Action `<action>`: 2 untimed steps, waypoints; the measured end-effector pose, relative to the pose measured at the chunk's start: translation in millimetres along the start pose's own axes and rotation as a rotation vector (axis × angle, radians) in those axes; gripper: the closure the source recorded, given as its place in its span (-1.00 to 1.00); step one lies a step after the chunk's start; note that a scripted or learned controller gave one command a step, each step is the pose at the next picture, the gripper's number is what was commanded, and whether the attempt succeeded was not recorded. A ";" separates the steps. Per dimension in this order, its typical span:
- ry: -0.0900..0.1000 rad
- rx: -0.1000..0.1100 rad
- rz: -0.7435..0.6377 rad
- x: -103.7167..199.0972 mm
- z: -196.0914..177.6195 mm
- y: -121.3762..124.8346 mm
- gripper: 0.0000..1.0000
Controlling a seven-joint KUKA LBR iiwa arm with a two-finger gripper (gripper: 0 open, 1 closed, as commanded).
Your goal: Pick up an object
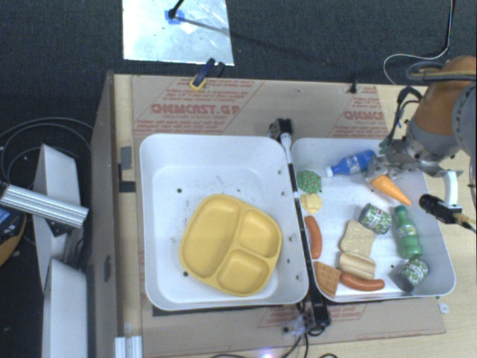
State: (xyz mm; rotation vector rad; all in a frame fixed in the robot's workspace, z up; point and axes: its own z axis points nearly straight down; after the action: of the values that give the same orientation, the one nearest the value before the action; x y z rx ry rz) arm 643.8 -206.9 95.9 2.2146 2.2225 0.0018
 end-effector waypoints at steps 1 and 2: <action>0.001 -0.001 0.000 34.5 -57.5 -32.0 1.00; 0.002 0.000 -0.001 79.0 -110.0 -58.0 1.00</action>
State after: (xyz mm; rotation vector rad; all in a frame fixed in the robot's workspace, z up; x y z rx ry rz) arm 585.1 -127.9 205.6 2.2151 2.2244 0.0044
